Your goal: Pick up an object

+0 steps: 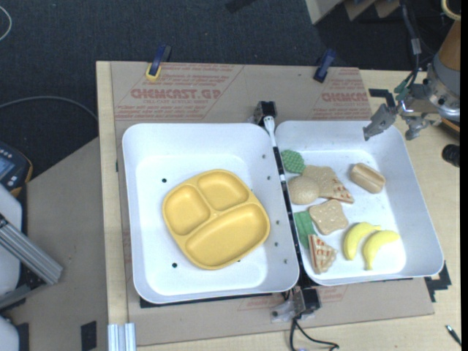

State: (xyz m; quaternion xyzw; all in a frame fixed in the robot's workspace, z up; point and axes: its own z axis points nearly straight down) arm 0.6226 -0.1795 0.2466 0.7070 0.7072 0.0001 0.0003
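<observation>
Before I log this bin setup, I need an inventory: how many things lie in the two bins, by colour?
Yellow: 2, the divided plate and the bananas
Green: 2, leaves at and
Tan or brown: 5, bread-like pieces such as the hot dog bun
Total: 9

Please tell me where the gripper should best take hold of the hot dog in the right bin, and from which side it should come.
Probably across the middle of the hot dog, the fingers closing on its two long sides, coming straight down from above. It lies flat and alone near the right bin's far side, apart from the bread pieces, so its sides look free. The gripper hangs above the bin's far right corner.
</observation>
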